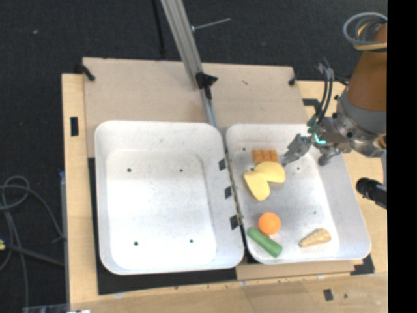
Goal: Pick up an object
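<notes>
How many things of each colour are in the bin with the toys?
Yellow: 2, two pieces lying together
Orange: 1, ball
Green: 1, stick
Brown: 1, waffle-like block
Tan: 1, wedge
Total: 6, all in the right bin

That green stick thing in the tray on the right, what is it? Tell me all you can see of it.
The green stick is a short, stubby cylinder, dark green and smooth, plastic-looking, perhaps a toy cucumber. It lies flat and slantwise in the right bin, near that bin's front left corner, one end close to the wall next to the other bin. The orange ball sits right above it, touching or nearly so. It looks whole and undamaged. The gripper is far off, at the bin's back.
</notes>
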